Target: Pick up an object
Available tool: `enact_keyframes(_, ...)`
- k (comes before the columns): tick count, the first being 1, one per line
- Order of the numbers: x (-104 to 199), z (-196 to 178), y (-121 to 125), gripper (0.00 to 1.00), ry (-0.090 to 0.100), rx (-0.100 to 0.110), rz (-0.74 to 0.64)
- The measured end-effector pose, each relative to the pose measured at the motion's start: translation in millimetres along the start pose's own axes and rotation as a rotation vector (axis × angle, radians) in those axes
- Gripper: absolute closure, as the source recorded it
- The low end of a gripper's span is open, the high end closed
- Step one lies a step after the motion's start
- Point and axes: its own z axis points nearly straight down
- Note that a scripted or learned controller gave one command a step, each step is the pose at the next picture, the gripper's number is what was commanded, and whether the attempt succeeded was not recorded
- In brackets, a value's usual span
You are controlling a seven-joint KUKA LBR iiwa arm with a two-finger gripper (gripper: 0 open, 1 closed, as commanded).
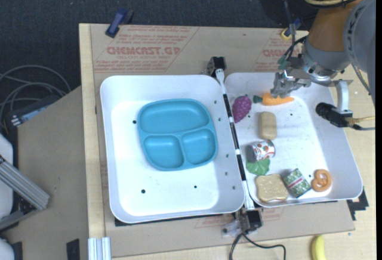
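Two shallow white plastic bins sit side by side on a brown board printed with red lettering. The left bin [119, 193] holds a glossy blue plate [177, 133] with rounded corners, moulded into three compartments.

The right bin [340, 151] holds the loose objects. At its 12 o'clock lies an orange carrot [279, 99], tapered, with a small green tip toward 9 o'clock. The gripper [285, 83], a dark metal assembly below the grey wrist and orange band, stands directly over the carrot, touching or nearly touching it; whether its two fingers are apart, together or clamped on the carrot cannot be told.

From the bin's centre:
- At 11 o'clock, a bumpy purple grape cluster [241, 107], just beside the divider.
- At 12 o'clock, below the carrot, a smooth tan oblong block [268, 125] with rounded ends.
- At 9 o'clock, a short printed can [262, 149] on its side, with a flat green leaf [258, 166] touching it from below.
- At 6 to 7 o'clock, a beige bread slice [270, 188] with a browner crust.
- At 6 o'clock, a small green-and-white packet [296, 182], tilted.
- At 5 o'clock, an orange-brown pretzel [321, 180], looped.

A black cylindrical fitting [332, 114] lies over the right bin's rim at 2 o'clock.
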Motion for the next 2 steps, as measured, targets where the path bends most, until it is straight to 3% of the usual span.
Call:
enact_keyframes(1, -0.3, 0.7, -0.5, 0.00, 0.000, 0.001, 0.000)
enact_keyframes(2, 2.3, 64.3, -45.5, 0.00, 0.000, 0.002, 0.002)
